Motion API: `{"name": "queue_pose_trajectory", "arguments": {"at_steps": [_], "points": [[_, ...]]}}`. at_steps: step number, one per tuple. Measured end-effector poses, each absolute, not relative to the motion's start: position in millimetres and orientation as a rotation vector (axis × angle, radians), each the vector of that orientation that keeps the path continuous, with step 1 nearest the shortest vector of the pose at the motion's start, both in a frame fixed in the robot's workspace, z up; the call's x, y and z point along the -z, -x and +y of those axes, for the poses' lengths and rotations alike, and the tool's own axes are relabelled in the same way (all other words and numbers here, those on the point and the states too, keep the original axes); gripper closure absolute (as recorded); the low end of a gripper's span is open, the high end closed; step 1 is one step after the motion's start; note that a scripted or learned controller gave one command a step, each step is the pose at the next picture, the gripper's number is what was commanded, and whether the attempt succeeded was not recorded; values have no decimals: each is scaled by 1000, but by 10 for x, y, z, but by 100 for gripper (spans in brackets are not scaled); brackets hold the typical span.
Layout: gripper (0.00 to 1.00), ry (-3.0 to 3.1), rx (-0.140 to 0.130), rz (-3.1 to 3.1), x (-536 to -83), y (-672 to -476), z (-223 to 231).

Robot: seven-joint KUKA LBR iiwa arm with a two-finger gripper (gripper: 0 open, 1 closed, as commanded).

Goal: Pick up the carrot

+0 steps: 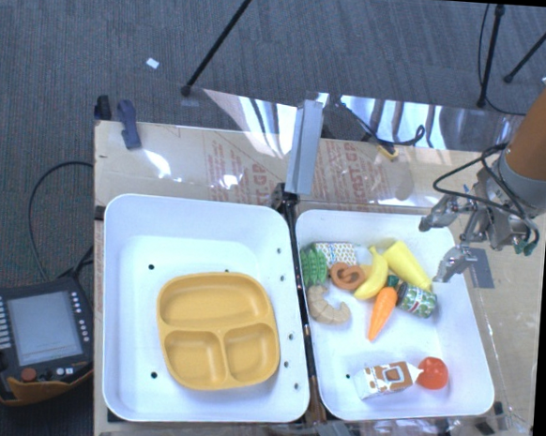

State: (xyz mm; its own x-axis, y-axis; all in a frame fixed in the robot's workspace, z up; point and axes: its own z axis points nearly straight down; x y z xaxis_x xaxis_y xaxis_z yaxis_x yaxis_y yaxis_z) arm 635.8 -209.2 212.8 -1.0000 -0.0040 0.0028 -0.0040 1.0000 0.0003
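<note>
The orange carrot (380, 312) lies in the right bin (460, 349), near its middle, pointing toward the front with its green top at the back. It touches a banana (374, 275) and a green can (418, 302). My gripper (446, 243) hangs over the bin's back right part, up and to the right of the carrot and apart from it. Its fingers (454, 264) stand open with nothing between them.
Around the carrot lie a yellow pepper (407, 263), a pretzel (347, 276), a croissant (328, 309) and green items (314, 265). A small carton (386, 378) and a red tomato (433, 373) sit at the front. The left bin (129, 248) holds a yellow divided tray (217, 330).
</note>
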Motion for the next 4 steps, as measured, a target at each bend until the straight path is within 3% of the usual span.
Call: {"name": "queue_pose_trajectory", "arguments": {"at_steps": [1,2,3,4], "points": [[0,-80,7,-3128,-1016,-6083,-1852],[0,7,4,-3135,-837,-5424,-1343],[100,0,3,-3133,-912,-5436,-1326],[100,-160,3,-3130,-835,-4746,-929]]}}
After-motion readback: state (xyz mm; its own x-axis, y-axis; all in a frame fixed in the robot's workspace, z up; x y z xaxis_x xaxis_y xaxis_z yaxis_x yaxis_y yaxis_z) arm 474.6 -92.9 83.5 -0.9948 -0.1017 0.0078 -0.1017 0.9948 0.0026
